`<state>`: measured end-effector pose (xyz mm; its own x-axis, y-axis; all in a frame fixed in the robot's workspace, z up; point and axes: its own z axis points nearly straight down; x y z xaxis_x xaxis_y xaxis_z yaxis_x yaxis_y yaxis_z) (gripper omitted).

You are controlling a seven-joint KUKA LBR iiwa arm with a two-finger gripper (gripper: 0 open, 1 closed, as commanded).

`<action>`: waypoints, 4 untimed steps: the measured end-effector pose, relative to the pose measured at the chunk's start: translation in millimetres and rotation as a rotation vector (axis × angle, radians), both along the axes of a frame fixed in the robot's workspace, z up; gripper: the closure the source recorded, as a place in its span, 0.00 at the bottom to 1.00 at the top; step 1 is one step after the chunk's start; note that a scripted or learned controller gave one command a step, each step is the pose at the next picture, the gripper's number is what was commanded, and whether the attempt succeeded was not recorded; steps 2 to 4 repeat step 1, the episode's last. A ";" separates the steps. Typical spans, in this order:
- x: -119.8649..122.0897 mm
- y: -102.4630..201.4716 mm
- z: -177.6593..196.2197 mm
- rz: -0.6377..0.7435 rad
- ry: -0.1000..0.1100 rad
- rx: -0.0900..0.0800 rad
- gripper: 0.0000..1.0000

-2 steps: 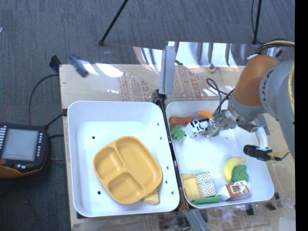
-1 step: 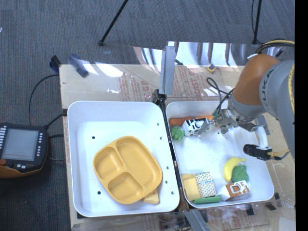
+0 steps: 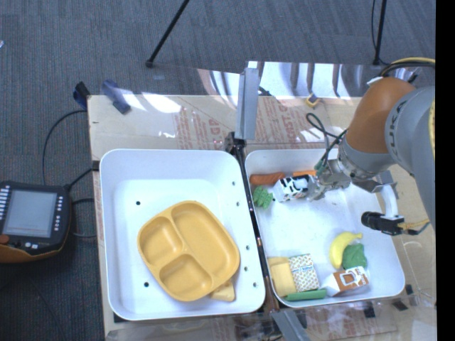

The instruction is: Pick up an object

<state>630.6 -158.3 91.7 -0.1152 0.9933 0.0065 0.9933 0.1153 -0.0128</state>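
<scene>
Cow toy, black-and-white, lies at the back of the right bin, between a carrot and the gripper, broccoli piece just beside. Gripper is low, right at the cow's end; finger state cannot tell, blurred. Reads as the approach/grasp step; next needs closing on the cow, then a straight lift.

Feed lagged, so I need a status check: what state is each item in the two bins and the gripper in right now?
Yellow divided plate: flat, right way up, in left bin.
Carrot: lying along right bin's far edge.
Cow toy: lying beside gripper.
Banana: lying against green toy.
Patterned box: lying flat.
</scene>
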 end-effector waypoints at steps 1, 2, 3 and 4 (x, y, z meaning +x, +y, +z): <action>-0.1 0.0 -0.2 0.000 0.000 0.000 0.00; -0.1 0.0 -0.2 0.000 0.000 0.000 0.00; -0.1 0.0 -0.2 0.000 0.000 0.000 0.00; -0.1 0.0 -0.2 0.000 0.000 0.000 0.00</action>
